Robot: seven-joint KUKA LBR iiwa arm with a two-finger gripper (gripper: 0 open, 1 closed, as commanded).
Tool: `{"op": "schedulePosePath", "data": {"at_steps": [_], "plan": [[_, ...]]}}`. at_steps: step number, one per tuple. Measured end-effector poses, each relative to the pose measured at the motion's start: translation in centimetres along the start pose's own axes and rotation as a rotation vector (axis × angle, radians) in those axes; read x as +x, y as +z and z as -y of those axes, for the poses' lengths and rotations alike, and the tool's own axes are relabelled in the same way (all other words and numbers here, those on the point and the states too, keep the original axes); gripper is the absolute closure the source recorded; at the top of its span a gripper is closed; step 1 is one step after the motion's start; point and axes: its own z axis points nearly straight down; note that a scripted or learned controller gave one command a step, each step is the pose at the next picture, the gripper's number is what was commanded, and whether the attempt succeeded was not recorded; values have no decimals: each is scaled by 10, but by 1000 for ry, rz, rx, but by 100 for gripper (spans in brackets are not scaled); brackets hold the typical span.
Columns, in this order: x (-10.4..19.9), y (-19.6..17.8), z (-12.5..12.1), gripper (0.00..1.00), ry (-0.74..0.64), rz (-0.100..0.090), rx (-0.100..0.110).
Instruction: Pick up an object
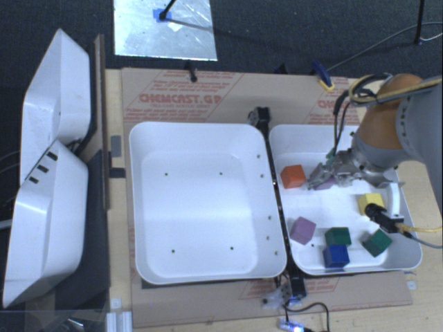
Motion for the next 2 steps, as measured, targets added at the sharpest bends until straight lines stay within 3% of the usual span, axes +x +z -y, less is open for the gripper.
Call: {"op": "schedulePosePath", "data": {"at_steps": [1,2], "plan": [[-3,-12,0,100,3,1,-2],[2,-108,-53,100,2,2,-9]]}}
